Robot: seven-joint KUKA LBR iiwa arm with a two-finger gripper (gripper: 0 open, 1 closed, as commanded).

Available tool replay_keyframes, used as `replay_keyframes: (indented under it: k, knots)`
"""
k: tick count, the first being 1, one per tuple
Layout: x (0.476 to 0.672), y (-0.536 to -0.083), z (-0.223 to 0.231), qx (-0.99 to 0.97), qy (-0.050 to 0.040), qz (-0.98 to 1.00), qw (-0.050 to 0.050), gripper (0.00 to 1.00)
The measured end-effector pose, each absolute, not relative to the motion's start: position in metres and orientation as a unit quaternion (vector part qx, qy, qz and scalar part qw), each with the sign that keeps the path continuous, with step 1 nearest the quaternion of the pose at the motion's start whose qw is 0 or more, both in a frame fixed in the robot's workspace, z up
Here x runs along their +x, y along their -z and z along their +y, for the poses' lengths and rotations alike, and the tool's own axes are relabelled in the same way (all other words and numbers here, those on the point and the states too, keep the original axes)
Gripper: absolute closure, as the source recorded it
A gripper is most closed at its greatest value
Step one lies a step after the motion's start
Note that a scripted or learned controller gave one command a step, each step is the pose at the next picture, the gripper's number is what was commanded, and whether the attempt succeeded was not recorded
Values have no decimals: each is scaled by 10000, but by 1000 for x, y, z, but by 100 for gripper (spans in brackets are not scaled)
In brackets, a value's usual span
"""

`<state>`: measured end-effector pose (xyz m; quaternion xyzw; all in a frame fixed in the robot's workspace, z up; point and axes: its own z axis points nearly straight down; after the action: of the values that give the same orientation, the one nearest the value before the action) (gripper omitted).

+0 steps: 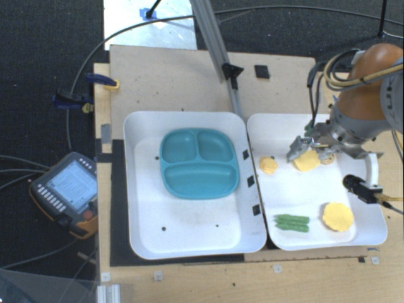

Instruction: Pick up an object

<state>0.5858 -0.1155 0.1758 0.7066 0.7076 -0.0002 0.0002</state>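
My gripper (311, 154) hangs low over the upper middle of the right bin (372, 235), its fingers spread apart and open. A pale yellow food piece (307, 163) lies on the bin floor just beneath and between the fingertips; it looks to be resting there, not lifted. To its left sits a small yellow lump (268, 165). Near the bin's front lie a bunch of green beans (291, 222) and a round yellow piece (338, 216).
A teal divided plate (199, 164) rests in the left bin (136, 232). A slanted metal pole (214, 36) crosses the bench behind the bins. A black fitting (361, 189) on the arm juts over the right bin's right side.
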Motion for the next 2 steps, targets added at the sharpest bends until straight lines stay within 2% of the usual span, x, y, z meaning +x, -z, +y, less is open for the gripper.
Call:
replay_keyframes:
  k: [1,2]
  knots:
    - [593,-133,-114,7066,-2,7077,6,0]
    - [594,-145,-114,7064,-11,7078,15,100]
